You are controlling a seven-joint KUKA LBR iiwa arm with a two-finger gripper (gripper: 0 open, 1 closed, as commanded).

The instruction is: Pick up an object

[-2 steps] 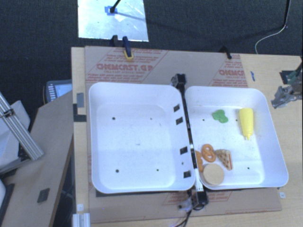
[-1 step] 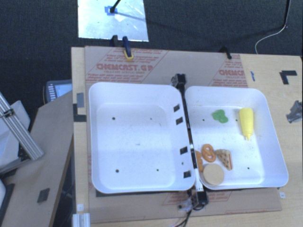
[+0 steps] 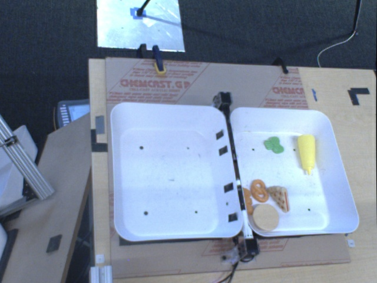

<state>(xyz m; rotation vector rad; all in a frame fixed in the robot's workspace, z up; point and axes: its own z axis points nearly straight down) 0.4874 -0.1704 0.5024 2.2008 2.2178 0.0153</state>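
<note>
Two shallow white bins sit side by side on a pale worktop [image 3: 330, 81], seen from above at a slant. The dividing seam where their rims meet serves as the landmark here.

Left of the seam, the left bin [image 3: 126, 122] shows only its white floor with a few small dark dots.

Right of the seam, the right bin [image 3: 336, 140] holds every candidate for picking. Touching the seam near its lower end is a small orange pretzel piece [image 3: 247, 200], with an orange pretzel ring [image 3: 259, 188] just beside it. Below them, near the bin's front corner, lies a flat tan cookie disc [image 3: 265, 217]. Just right of the ring rests a pizza slice wedge [image 3: 280, 198]. Farther from the seam, toward the bin's back, is a small green leafy piece [image 3: 273, 145], and beyond it a yellow mustard bottle [image 3: 306, 152] lying on its side.

All look like light, stiff plastic toys. The bottle seems the easiest pick: rounded and perhaps slippery, best gripped across its body. The disc and ring lie flat and offer little to pinch.

The claw's state cannot be told from this view.
</note>
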